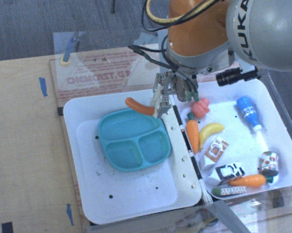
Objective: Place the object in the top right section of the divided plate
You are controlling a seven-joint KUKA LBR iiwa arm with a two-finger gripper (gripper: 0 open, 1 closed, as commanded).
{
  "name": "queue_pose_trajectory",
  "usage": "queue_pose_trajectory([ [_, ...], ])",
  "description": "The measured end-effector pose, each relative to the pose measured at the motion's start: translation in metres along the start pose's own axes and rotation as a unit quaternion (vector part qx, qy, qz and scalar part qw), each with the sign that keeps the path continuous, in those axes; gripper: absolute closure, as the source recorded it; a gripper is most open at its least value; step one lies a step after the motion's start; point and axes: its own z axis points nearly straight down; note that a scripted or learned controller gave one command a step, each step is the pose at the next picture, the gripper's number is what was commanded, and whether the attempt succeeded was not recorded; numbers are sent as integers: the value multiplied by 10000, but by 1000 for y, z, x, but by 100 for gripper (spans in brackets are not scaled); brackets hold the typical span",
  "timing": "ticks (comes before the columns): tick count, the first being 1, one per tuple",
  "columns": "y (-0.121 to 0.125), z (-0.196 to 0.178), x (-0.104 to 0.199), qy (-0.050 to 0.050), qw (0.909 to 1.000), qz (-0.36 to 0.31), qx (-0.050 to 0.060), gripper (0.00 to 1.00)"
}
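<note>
Camera view looks down on two white bins side by side on the bench [23, 156]. The pincer [161, 105] hangs over the far right edge of the blue divided plate [134, 144], which lies in the left bin [93, 200]. An orange hot dog [139, 106] lies just at the far rim of the plate, right beside the pincer tips. It looks like the thing to be placed, and it seems to touch the tips, but I cannot tell if the pincer is holding it or if the pincer is wide or narrow. I think the step in hand is the putting down. The hot dog looks half off the plate, so next it should go a little nearer, into the far right section. All three sections look bare. The right bin [280, 122] holds a carrot [192, 134], a banana [211, 130], a pink strawberry [200, 107], a blue bottle [247, 111], a small can [269, 161] and a few more toys.
</note>
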Motion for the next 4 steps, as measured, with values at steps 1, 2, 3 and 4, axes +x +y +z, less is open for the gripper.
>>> queue_pose_trajectory([
  [1, 35, -42, -8, -5, 9977, -675, -6, 100],
  [2, 33, -54, 67, 18, 9970, -777, 0, 100],
  [3, 18, -87, 25, 0, 9981, -610, -1, 100],
  [4, 8, -86, 54, 17, 9908, -1356, 0, 100],
])
